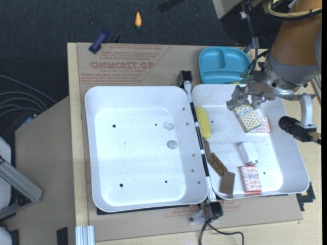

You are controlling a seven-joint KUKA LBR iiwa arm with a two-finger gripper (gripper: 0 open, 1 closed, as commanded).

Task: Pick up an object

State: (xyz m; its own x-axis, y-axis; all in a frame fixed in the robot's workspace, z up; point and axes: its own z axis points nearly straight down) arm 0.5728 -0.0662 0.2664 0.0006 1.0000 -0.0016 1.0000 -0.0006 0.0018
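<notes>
Hovering over the back of the right bin (286,185), the grey arm (296,40) reaches in from the right, its orange band up at the top corner. The gripper (244,98) sits low at the bin's far end, and right beneath its metal tip lies a small patterned packet (250,119), white with tiny dots, tilted on the bin floor. Tip and packet look to be touching or very nearly so, but how far the pincer is spread, and whether it has hold of anything, I cannot tell from this slant.

Down the right bin we go: a yellow banana-shaped piece (204,122) lies along the left wall, near the divider. A white cylinder (248,152) rests near the middle, well apart from the packet. Closer to the front, a red-and-white box (251,179) lies flat, and just beside it to the left a brown block (227,184), with a second brown strip (217,163) angled just above that.

Over in the left bin (97,152), two small round grey discs (170,135) sit right of centre, one above the other.

Behind the bins a blue divided tray (222,65) rests on the bench (127,63), just beyond the right bin's back rim.
</notes>
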